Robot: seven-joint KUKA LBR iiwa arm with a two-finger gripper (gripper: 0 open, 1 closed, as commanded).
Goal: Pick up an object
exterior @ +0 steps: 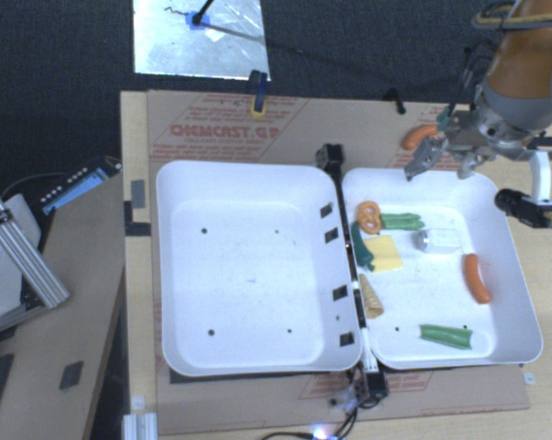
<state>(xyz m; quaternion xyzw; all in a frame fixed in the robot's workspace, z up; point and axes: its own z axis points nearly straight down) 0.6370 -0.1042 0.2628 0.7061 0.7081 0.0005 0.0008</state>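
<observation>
Green pod (446, 335): lies flat near the front wall of the right bin (524, 333), long side running left to right.
Cone (371, 296): tan and ridged, close against the right bin's left wall, point towards the front.
Sausage (477, 278): orange-red with rounded ends, near the right wall, lying front to back, well apart from the pod.
Cheese (384, 253): flat pale-yellow square, touching a dark green piece (361, 250) on its left.
Clear piece (434, 239): see-through with a grey end, mid-bin, just right of the cheese; its shape is hard to make out.
Pretzel (369, 216): orange-brown loop near the back left corner of the right bin.
Bean (401, 220): green, just right of the pretzel and touching or nearly touching it.
Left bin (175, 246): white and shallow, joined to the right bin by black clips.
Gripper (446, 160): hangs over the back rim of the right bin, under the grey wrist and orange band; wide or narrow cannot be told.
Orange piece (419, 137): small, rounded and glossy, sausage-like, right at the gripper's left side, at the bin's back edge; whether it is gripped or lies on the cardboard (221, 126) cannot be told.
Foil sheet (198, 26): silver square on dark carpet, beyond the bench.
</observation>
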